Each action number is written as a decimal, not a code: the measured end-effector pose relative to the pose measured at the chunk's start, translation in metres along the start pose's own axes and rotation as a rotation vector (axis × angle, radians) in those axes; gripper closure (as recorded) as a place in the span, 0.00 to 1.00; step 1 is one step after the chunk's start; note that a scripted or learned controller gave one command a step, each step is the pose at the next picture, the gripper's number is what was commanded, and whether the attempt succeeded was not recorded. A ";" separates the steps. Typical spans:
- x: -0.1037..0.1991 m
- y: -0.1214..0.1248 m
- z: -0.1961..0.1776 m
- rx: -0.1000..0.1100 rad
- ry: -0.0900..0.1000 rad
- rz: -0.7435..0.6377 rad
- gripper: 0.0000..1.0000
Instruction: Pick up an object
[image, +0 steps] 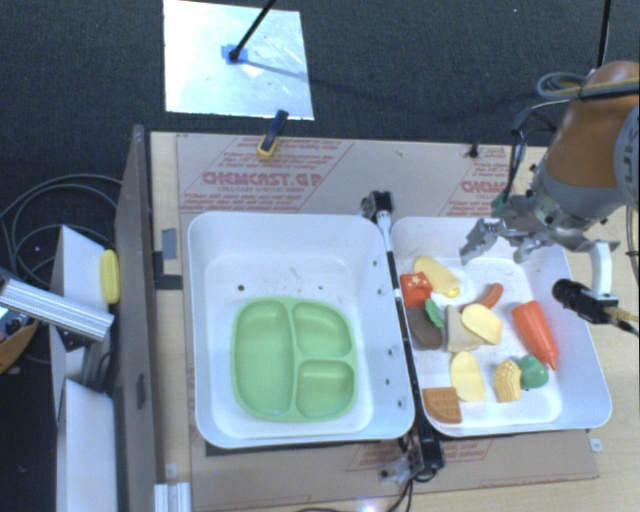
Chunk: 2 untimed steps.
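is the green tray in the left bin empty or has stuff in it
Empty: all three compartments of the green tray show bare green. The toy food lies in the right bin.

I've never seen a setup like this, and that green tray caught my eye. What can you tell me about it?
The green tray is pale lime green and looks like smooth plastic. It is a rounded rectangle with three recessed compartments: a large one on the camera's left and two smaller ones stacked on the right. It lies flat, right side up, on the floor of the left white bin, toward the near edge. No food sits in it, and the pincer is over the other bin, away from it.
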<state>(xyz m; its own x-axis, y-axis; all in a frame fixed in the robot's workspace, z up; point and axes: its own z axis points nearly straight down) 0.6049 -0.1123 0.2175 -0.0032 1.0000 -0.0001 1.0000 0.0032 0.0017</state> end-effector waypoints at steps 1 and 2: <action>-0.037 -0.038 0.084 0.005 0.001 0.005 0.00; -0.046 -0.091 0.128 -0.018 0.001 0.005 0.00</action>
<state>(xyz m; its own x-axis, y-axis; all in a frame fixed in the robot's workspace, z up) 0.5144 -0.1585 0.0898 0.0016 1.0000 0.0011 0.9998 -0.0016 0.0196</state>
